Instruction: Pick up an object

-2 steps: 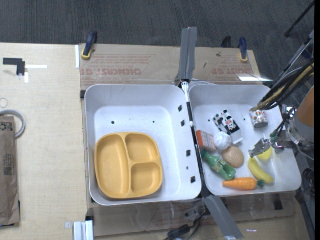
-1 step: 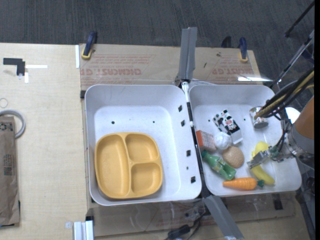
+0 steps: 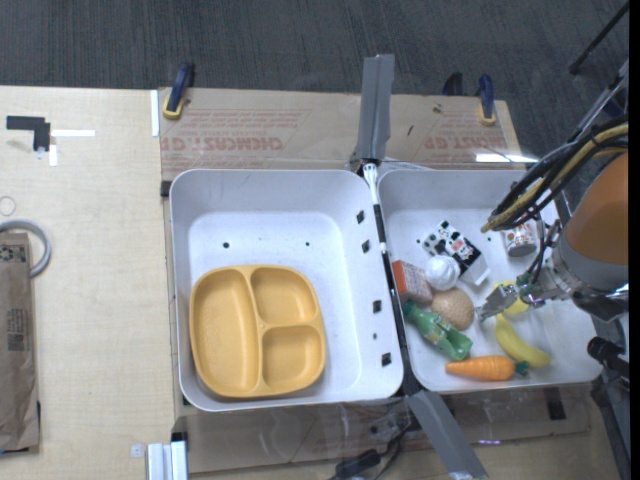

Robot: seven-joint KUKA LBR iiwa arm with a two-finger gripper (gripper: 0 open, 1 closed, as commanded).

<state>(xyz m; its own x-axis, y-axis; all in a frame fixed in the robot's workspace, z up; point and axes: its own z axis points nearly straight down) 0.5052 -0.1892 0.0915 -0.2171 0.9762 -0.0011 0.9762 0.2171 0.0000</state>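
Seen from above, two white bins sit side by side on a table. Nearest in the right bin (image 3: 440, 183), a toy carrot (image 3: 482, 369) lies along the front wall. Just behind the carrot sit a banana (image 3: 522, 344) and a green bottle (image 3: 438, 331). Behind these are a tan ball (image 3: 452, 308) and a white ball (image 3: 442, 269). The claw (image 3: 512, 299) hangs low above the banana; whether it is parted or closed cannot be told. The pieces crowd together, so a descent could likely nudge neighbours or slide off the banana's curve. The left bin holds a yellow divided plate (image 3: 258, 328).
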